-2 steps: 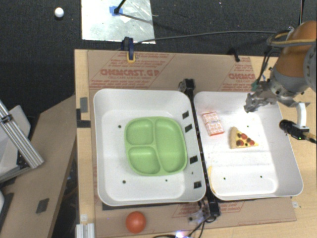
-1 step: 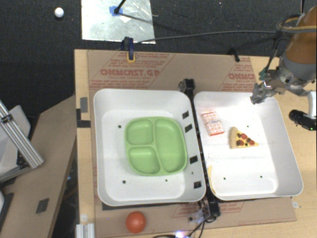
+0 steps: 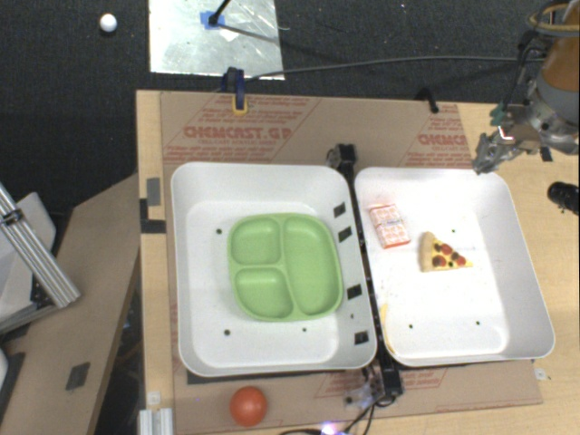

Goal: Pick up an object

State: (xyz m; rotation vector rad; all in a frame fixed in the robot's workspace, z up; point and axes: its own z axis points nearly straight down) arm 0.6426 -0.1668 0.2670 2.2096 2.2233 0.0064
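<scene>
A pizza slice [image 3: 441,253] and a small red-and-white packet [image 3: 388,225] lie flat, near each other, in the right bin [image 3: 507,333].

Site was a robotics lab or test cell, not a home. Evidence: two shallow white plastic bins [image 3: 517,243] sat clipped side by side on a brown cardboard sheet printed "CHEMCAST GP" [image 3: 237,132], laid over a plain wooden bench [image 3: 544,193]. A silver aluminium extrusion rail [image 3: 36,256] stood at left. Black cables [image 3: 399,62] ran across dark carpet, near a crinkled silver foil sheet [image 3: 215,25]. A grey industrial arm [image 3: 553,89] reached in.
</scene>
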